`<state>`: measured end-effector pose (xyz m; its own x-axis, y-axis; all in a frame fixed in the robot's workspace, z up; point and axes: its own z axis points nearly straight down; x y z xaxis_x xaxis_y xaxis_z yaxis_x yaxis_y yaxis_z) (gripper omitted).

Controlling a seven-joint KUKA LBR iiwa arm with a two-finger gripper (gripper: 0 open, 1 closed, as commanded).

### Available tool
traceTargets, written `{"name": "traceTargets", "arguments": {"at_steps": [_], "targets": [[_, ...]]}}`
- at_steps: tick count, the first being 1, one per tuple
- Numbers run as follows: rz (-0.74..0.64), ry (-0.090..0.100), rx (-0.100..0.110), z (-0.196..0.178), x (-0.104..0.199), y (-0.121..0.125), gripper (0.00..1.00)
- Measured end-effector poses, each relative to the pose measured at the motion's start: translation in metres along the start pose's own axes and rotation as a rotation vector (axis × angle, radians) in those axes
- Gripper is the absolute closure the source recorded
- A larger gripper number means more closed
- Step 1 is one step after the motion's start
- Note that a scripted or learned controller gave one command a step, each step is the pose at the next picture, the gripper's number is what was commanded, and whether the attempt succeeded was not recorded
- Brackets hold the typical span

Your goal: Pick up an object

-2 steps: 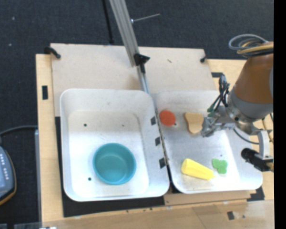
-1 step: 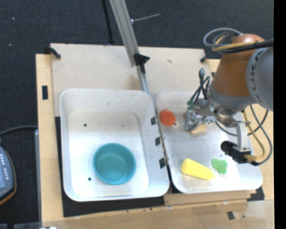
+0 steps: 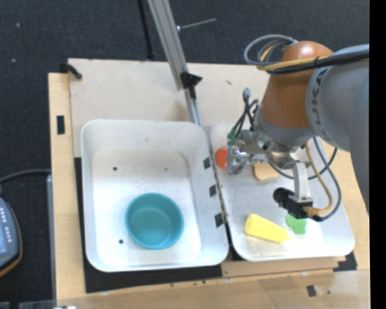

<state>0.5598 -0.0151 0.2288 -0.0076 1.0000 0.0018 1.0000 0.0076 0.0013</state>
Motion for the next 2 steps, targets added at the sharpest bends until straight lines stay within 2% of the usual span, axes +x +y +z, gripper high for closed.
{"name": "traceTargets", "arguments": {"at_steps": [1,2], "targets": [[0.001,0.0,-0.001,-0.013,0.047,0.02,1.0],[0.005,-0.003,0.001,-0.003,0.096,0.036,1.0]]}}
